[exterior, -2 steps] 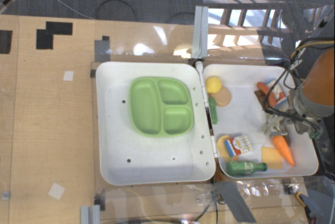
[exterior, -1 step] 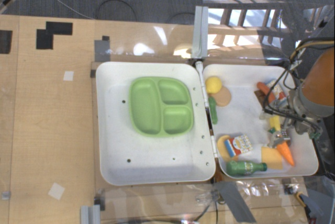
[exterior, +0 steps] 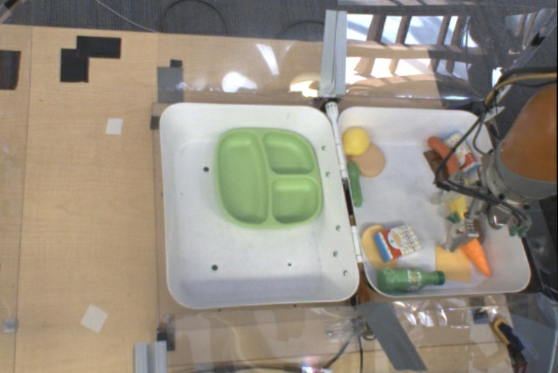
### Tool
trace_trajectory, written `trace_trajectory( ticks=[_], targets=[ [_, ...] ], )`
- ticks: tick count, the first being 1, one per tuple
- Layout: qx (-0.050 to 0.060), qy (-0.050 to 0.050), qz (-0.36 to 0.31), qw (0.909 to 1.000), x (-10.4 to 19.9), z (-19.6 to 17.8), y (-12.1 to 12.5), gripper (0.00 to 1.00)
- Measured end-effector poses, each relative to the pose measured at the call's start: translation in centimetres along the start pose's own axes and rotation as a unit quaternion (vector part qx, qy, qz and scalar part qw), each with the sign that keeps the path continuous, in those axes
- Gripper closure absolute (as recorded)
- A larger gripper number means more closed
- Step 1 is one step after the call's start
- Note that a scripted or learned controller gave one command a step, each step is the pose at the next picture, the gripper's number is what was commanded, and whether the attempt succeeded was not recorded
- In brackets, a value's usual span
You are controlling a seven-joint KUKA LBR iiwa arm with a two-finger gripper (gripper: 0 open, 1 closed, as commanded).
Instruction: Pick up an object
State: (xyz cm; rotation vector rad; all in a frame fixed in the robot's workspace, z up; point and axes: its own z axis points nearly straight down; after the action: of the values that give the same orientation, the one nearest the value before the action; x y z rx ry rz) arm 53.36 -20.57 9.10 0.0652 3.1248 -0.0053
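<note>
The arm (exterior: 532,145) reached in from the right over the right bin (exterior: 410,188), its orange band sitting above the bin's far right side. Below the band, cables and metal fittings crowded around the gripper (exterior: 466,223), which hung low over the bin's right portion, near an orange carrot (exterior: 477,255) and a small yellow piece (exterior: 457,207). Its state could not be told from that angle, and nothing could be made out as gripped.

The right bin held the loose objects. A yellow ball (exterior: 355,140) lay at the upper left corner, touching a tan round disc (exterior: 371,161) just below and right of it. A red-and-brown cluster (exterior: 446,153), perhaps toy food, lay near the upper right. Along the lower part sat a small printed packet (exterior: 403,239) partly over a yellow-orange piece (exterior: 376,244), a green bottle (exterior: 410,279) lying on its side by the near rim, and a yellow wedge (exterior: 453,262) next to the carrot. A dark green stick (exterior: 354,185) lay along the divider between the bins.

The left bin (exterior: 187,214) carried a green divided plate (exterior: 268,177) with three compartments, resting near its middle.
</note>
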Motion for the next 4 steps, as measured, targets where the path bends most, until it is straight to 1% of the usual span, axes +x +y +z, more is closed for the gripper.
trace_trajectory(
  ticks=[1, 2, 3, 4],
  targets=[
    [0.002, -0.008, -0.004, 1.0, -0.5, -1.3, 0.1, 1.0],
    [0.002, -0.007, -0.004, 1.0, -0.4, -1.3, 0.1, 0.0],
    [0.0, 0.0, 0.022, 0.9998, 0.2, 0.0, 0.0, 0.0],
    [0.002, -0.008, 0.018, 0.9998, -0.3, -1.3, 0.1, 1.0]
  ],
)
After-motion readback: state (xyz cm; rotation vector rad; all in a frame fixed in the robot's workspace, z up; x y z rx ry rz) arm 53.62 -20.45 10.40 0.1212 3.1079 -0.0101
